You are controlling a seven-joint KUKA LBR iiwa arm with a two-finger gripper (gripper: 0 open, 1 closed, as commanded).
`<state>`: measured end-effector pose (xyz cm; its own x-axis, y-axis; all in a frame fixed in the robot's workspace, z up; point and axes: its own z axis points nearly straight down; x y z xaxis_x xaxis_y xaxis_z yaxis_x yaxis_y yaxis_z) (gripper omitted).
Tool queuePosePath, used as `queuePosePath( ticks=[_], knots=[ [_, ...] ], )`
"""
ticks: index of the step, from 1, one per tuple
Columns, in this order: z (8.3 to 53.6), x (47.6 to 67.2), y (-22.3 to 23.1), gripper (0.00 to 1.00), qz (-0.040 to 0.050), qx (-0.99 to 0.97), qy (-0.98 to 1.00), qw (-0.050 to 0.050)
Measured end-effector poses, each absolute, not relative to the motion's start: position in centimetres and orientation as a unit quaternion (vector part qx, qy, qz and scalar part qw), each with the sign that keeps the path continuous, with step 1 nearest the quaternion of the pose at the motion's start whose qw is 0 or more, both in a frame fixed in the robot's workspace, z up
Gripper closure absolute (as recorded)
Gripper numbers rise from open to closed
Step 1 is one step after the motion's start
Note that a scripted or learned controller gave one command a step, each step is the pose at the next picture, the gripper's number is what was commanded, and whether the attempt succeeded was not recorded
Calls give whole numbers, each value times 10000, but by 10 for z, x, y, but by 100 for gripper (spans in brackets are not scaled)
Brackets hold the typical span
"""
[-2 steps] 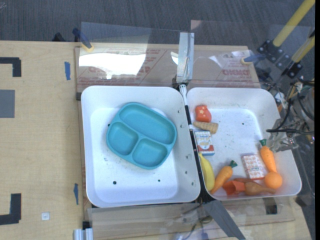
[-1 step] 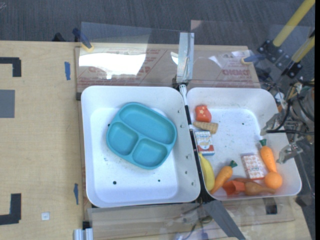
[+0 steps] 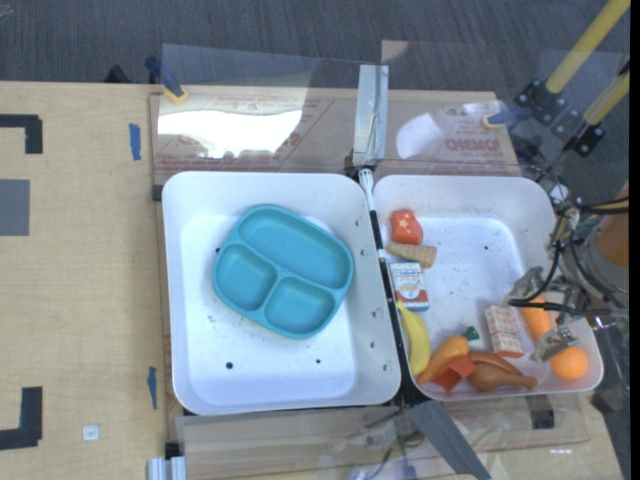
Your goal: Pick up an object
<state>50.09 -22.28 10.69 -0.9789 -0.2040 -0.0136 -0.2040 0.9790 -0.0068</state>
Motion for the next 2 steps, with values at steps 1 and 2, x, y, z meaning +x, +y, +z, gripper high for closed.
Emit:
queuePosePath(
  ticks=[1, 2],
  knots=[
    [89, 491, -218, 0, 8, -1045, 9945, 75],
    [101, 495, -218, 100, -22, -1055, 9943, 133]
  ],
)
